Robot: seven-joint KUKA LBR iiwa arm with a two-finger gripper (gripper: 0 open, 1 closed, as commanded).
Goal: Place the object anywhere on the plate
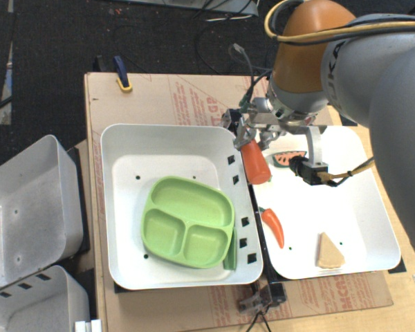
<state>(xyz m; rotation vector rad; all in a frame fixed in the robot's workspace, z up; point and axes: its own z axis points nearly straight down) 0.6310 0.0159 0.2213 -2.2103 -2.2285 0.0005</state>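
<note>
Nearest the camera, a tan wedge (pixel 329 252) lies in the right bin (pixel 373 206), close to its near rim, and a small red pepper (pixel 273 225) lies to its left, just beside the seam between the 2 bins. Farther back, the grey arm (pixel 373 61) reaches in from the right and its jaws (pixel 251 138) are clenched on the top end of an orange carrot (pixel 255 163), which hangs tilted over the seam, at the left edge of the right bin. A watermelon slice (pixel 288 159) lies just right of the carrot. The green plate (pixel 188 221) with 3 compartments rests in the left bin (pixel 124 151), apart from the carrot. Both bins sit on the cardboard-covered bench (pixel 166 95).
</note>
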